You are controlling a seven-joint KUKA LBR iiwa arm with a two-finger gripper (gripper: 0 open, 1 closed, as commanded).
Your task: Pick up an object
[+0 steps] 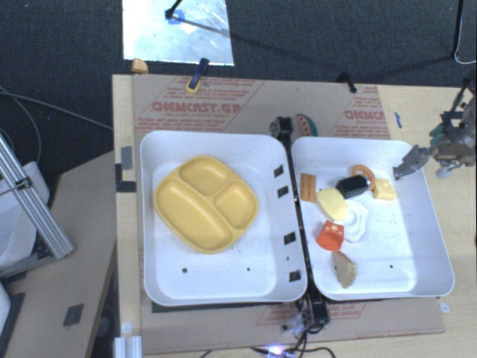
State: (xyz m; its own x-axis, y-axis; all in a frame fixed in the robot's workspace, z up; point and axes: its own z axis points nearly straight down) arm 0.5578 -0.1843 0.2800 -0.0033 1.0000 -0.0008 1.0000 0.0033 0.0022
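Below, cardboard-topped bench (246, 103), dark carpet (59, 43)

Tool (419, 159) at frame's right edge, tilted, fingers pointing left, slightly parted.

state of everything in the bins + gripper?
yellow divided tray: upright in left bin, compartments bare
black object: lying in right bin, resting against orange ring
yellow oval: lying beside white piece
orange-red block: lying flat
tan chunk: lying apart from the pile
gripper: above right bin's far right rim, holding nothing visible
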